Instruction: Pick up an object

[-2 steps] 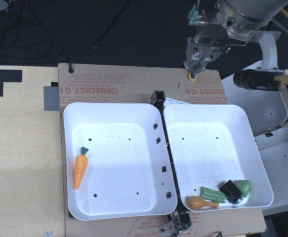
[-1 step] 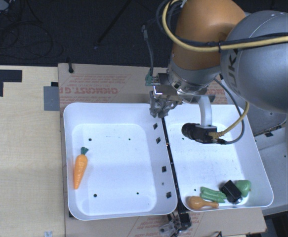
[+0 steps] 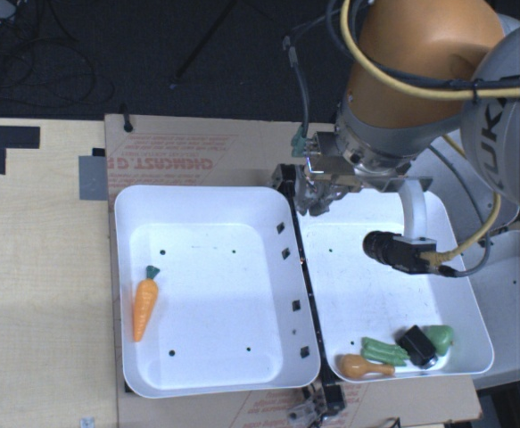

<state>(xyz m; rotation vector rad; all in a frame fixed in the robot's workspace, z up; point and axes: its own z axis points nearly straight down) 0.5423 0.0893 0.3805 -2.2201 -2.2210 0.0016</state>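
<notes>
A toy carrot (image 3: 144, 303) with a green top lies near the left wall of the left bin (image 3: 197, 205). In the front right corner of the right bin (image 3: 358, 239) sit an orange pear-shaped toy (image 3: 365, 366), a green pod (image 3: 384, 351), a black block (image 3: 416, 344) and a green piece (image 3: 441, 335), close together. My gripper (image 3: 316, 194) hangs over the back left corner of the right bin, by the wall between the bins, far from all of these. Nothing shows in its grasp.
The arm's orange band (image 3: 420, 34) and grey wrist cover the back of the right bin. A black cylinder (image 3: 395, 251) on the arm juts over the bin's middle. Both bins rest on cardboard (image 3: 197, 154); a wooden bench top (image 3: 37, 266) lies to the left.
</notes>
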